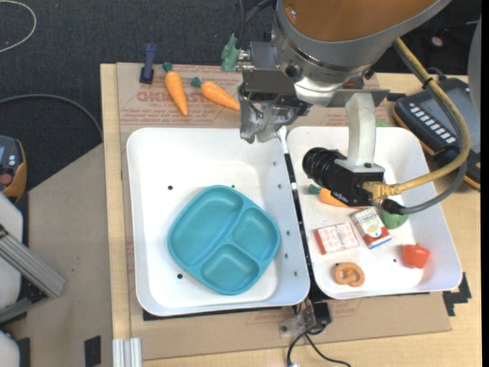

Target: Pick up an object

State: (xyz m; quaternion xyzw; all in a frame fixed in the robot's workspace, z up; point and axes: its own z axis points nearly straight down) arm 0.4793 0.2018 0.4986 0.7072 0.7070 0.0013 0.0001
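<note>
My gripper (261,128) hangs over the far end of the ridge between the two white bins, below the big grey and orange wrist. No object shows in it. The right bin (435,205) holds a small orange carrot (331,198), a red-and-white box (337,238), a little carton (370,228), a brown pretzel (348,274), a red piece (415,256) and a green piece (395,219). A teal divided plate (223,239) lies in the left bin (153,174).
A black cylinder on a white bracket (336,176) with a yellow cable hangs over the right bin's middle and covers part of the carrot. Behind the bins, two carrots (176,92) (219,95), a blue piece (147,63) and a green piece (231,52) lie on the cardboard.
</note>
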